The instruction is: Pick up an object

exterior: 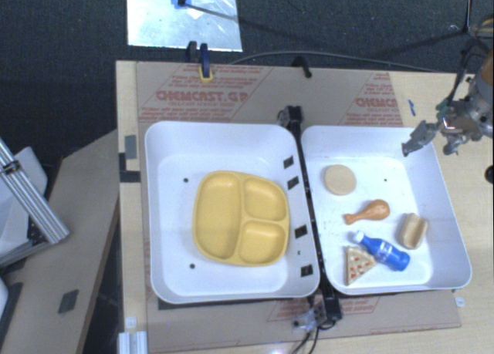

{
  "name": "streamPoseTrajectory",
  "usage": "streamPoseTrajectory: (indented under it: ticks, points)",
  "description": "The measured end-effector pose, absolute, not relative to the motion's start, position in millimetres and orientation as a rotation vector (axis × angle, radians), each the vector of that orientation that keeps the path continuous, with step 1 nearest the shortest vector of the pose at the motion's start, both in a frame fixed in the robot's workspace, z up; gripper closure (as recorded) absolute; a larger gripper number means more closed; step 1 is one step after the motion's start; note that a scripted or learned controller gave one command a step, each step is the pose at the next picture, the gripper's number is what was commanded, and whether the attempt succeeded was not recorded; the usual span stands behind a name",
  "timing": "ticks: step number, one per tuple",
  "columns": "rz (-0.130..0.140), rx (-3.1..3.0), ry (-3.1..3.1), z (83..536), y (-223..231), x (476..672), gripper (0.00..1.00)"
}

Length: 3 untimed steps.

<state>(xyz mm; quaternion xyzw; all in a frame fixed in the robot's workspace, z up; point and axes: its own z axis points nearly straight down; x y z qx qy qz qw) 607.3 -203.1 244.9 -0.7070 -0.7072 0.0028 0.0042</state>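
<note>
The right bin holds several toy foods: a round tan cookie, a brown chicken drumstick, a bread roll, a blue bottle with a white cap, and a pizza slice. My gripper hangs over the bin's far right corner, above and to the right of the cookie. It is open, with nothing between its fingers, and well apart from every object.
The left bin holds a yellow divided plate. A black divider with clips runs between the bins. A metal frame stands at the left, beyond the bench.
</note>
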Motion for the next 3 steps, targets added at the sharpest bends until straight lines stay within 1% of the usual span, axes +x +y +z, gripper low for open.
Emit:
streamPoseTrajectory:
  ticks: [1, 2, 3]
  points:
    - [-0.001, -2.218, -2.226, 252, -202, 609.7, 0.0]
    - [0.001, -2.214, -2.227, 203, -192, 611.1, 0.0]
    - [0.0, -2.214, -2.228, 154, -185, 618.5, 0.0]
